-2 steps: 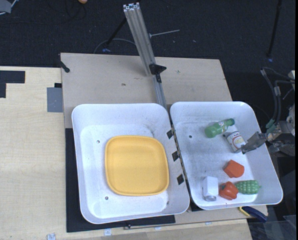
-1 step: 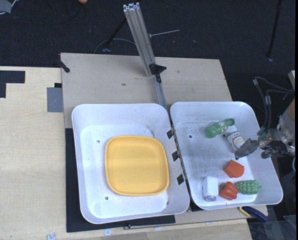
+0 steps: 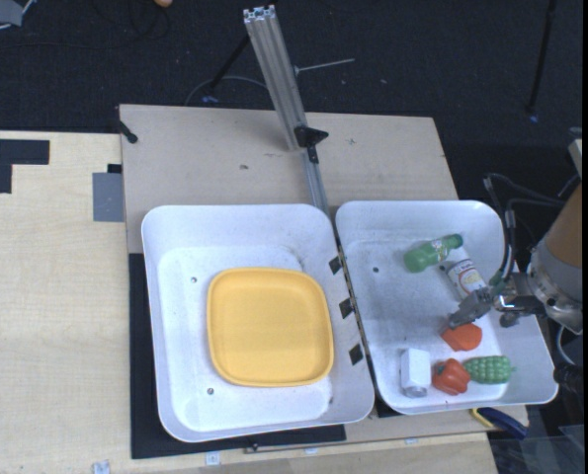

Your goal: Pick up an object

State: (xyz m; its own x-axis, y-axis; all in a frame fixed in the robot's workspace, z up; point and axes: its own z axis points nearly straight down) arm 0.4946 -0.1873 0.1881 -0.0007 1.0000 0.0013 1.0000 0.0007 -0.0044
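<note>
The right bin (image 3: 392, 294) holds several small objects. A green bottle (image 3: 432, 254) lies at its back, with a small labelled bottle (image 3: 463, 275) just beside it. An orange-red round piece (image 3: 462, 337) sits right of centre. Near the front wall lie a red pepper-like toy (image 3: 451, 375), a bumpy green toy (image 3: 487, 368) and a white block (image 3: 415, 371). My gripper (image 3: 471, 311) reaches in from the right, low over the bin. It sits directly above the orange-red piece and just below the labelled bottle. I see nothing lifted off the bin floor.
The left bin (image 3: 165, 265) carries a yellow square plate (image 3: 270, 326). An aluminium rail (image 3: 284, 77) slants up from the divider between the bins. Black clips (image 3: 345, 307) line that divider. Cables hang beside the arm (image 3: 560, 265) at the right.
</note>
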